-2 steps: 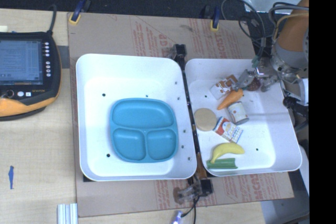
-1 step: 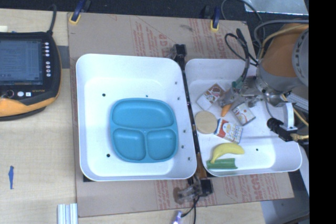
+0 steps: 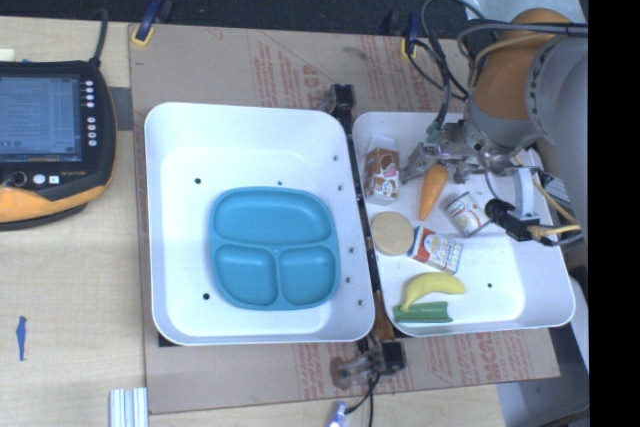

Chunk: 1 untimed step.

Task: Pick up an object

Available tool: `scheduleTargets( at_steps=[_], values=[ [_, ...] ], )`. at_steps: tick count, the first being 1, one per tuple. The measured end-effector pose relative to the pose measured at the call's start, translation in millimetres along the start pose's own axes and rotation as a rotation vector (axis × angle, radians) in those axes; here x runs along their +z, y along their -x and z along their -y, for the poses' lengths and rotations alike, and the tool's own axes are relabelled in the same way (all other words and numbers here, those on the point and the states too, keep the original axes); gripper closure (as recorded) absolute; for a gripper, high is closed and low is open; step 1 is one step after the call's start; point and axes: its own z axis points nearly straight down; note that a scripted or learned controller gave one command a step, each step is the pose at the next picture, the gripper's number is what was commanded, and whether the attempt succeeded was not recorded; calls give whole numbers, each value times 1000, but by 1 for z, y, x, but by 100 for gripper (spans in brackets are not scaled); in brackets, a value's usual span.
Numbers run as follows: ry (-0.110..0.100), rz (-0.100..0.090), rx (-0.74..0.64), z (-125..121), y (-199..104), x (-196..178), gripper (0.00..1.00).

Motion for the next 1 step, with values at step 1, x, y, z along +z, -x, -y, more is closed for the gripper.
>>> scheduleTargets(
  at_steps=[1],
  values=[
    [10, 1, -2, -23, -27, -3, 0]
  ],
)
